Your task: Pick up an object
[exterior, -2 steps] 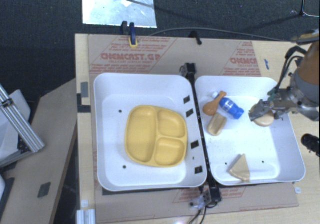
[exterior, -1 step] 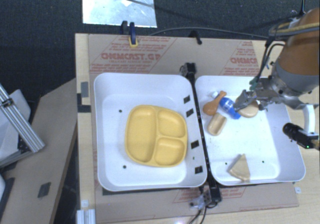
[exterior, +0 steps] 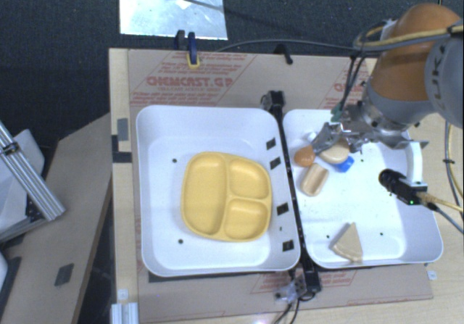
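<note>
The fingers (exterior: 335, 135) hang low over the far part of the right bin (exterior: 391, 246), right above a small cluster of toy food; whether they are spread or pressed together cannot be told from this slanted view, since the metal tips blur into the pieces beneath them, and nothing can be seen caught between them.

Directly under the fingers lies a pale bun-like piece (exterior: 334, 154) resting on a small blue piece (exterior: 345, 164); just to their left side sits an orange-brown rounded piece (exterior: 304, 156); a little nearer the camera from the fingers lies a tan bread-roll piece (exterior: 315, 180); well apart from them, toward the near rim, lies a tan wedge (exterior: 349, 243).

These look like light, hollow or foam play items; probably stiff enough to bear a squeeze, smooth and rounded, so apt to slip or roll out sideways. The roll seems the best candidate; a grip across its narrow width, at the middle, should hold. The wedge lies flat and low; harder to get under.

The left bin (exterior: 156, 192) carries a yellow divided plate (exterior: 225, 196); both bins stand on the desk (exterior: 87, 148).
</note>
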